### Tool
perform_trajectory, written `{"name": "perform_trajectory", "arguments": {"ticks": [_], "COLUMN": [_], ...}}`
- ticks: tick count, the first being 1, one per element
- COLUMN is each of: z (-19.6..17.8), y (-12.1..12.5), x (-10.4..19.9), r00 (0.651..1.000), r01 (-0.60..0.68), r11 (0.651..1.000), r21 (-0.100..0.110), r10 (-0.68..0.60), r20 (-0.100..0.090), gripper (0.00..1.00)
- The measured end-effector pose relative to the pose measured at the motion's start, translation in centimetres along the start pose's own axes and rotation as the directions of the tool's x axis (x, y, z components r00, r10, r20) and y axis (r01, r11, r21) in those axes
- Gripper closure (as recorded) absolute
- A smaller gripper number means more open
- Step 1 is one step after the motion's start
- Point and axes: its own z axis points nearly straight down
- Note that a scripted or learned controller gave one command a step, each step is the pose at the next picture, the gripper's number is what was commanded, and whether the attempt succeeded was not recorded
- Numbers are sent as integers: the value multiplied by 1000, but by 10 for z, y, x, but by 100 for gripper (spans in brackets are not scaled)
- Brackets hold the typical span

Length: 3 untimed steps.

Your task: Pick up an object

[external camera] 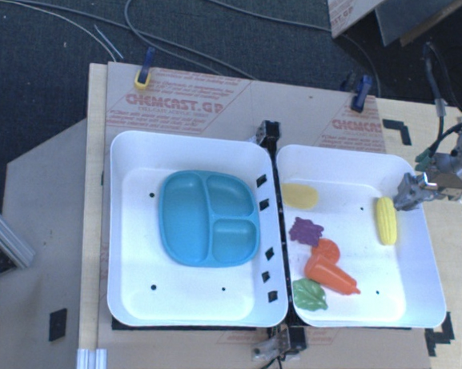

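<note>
While pincer hovers, corn cob just beside, right bin

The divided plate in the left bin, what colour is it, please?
Light blue; the divided plate shows clearly in the camera view.

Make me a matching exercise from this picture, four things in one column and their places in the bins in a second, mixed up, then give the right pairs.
Things:
1. blue divided plate
2. corn cob
3. green toy
4. purple toy

Places:
A. right bin, near corner by the divider
B. left bin, middle
C. right bin, far right side, beside the end effector
D. right bin, just in front of the yellow piece

Pairs: 1-B, 2-C, 3-A, 4-D
</note>
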Motion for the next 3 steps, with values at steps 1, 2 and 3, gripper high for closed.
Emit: {"name": "perform_trajectory", "arguments": {"ticks": [1,2,3], "z": [20,37,51], "y": [0,-5,-6], "x": [55,103,163], "r00": [1000,1000,1000], "r01": [4,4,5], "r11": [1000,1000,1000], "r21": [10,11,11], "r10": [-4,-4,-5], "r20": [-5,-5,-5], "gripper": [100,100,100]}}
